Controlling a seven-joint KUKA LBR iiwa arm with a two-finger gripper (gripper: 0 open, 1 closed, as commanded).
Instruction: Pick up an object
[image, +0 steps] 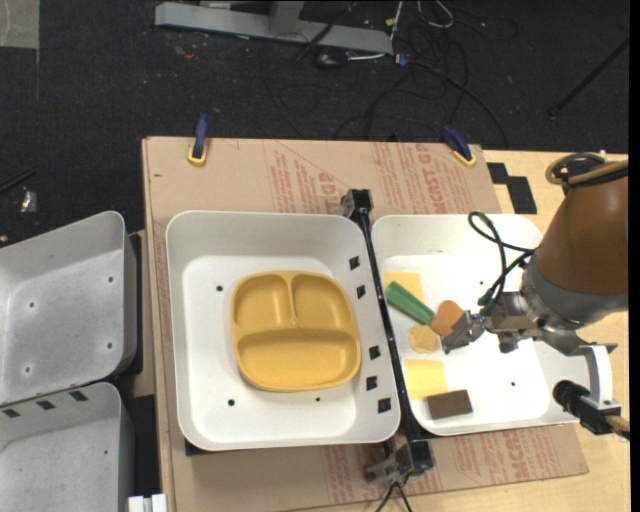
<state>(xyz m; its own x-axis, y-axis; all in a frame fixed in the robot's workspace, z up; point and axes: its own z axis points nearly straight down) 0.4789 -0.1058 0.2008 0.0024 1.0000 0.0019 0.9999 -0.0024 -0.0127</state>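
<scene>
**End effector at the orange block**

A small, rounded orange block sits just right of the green bar in the right white bin. The end effector touches it; its opening cannot be told.

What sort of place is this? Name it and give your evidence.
Probably a robotics lab test bench: a robot arm reaching over two white bins, a board held by clamps, and loose cables on the dark floor.

tray in left bin
</scene>
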